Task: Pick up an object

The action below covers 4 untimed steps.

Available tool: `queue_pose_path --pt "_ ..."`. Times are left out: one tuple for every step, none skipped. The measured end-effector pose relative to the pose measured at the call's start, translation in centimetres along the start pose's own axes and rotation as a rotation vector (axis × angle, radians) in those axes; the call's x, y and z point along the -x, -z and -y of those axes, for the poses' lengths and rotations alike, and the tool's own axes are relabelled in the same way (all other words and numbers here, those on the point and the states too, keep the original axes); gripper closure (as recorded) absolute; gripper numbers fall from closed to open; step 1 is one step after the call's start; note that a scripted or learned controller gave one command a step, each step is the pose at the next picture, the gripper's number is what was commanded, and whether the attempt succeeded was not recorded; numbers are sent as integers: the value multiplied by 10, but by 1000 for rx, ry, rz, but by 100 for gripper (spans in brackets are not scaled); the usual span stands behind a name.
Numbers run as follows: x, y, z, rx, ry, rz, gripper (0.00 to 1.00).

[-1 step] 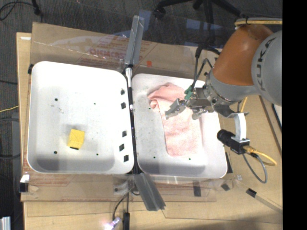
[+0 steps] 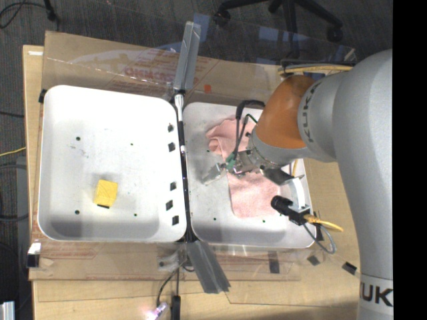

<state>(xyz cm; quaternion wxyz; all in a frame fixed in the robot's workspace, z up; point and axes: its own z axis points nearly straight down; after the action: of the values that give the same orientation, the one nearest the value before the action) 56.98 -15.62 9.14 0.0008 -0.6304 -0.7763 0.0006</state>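
Camera view: I see the gripper (image 2: pixel 225 168) lowered in the right bin (image 2: pixel 200 225), at the left edge of the pink cloth (image 2: pixel 253 195); its grip I cannot tell. Yellow block (image 2: pixel 106 193) lies in the left bin (image 2: pixel 60 105).

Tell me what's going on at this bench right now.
A grey arm reaches in from the right over the right bin, its pincer low over a pink cloth lying there. Whether the pincer has hold of the cloth cannot be told from this view. A yellow block sits alone in the left bin, untouched. Nothing is visibly lifted yet.
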Motion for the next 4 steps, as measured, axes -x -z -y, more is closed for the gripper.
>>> queue_pose_path --pt "1 10 0 -1 5 2 100" --pt "1 20 0 -2 10 3 100" --pt "-61 165 -88 2 -11 0 100" --pt "-61 165 -88 1 -11 0 0"
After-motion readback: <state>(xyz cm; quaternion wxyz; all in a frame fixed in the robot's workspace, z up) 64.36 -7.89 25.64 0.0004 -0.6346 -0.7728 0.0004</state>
